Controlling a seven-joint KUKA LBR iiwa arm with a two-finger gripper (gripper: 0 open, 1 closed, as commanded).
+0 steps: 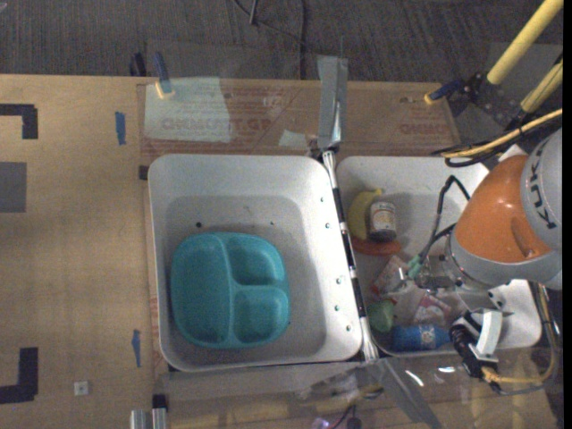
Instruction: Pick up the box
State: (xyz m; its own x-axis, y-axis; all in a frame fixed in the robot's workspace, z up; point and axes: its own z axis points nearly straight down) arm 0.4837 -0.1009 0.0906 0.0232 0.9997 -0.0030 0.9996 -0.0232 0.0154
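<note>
In the right bin point(407, 181), a pale, pinkish box-like packet point(420, 309) lies among other items near the front. The arm, with its orange band point(500, 226), comes in from the right. Its gripper point(429, 280) hangs low over the middle of that bin, just above and partly covering the packet. The gripper's dark body and cables hide its tip and much of the packet.
The right bin also holds a yellow banana point(362, 213), a small jar point(382, 220), a red piece point(380, 248), a green item point(382, 315) and a blue bottle point(420, 336). A teal divided plate point(230, 289) lies in the left bin point(237, 177).
</note>
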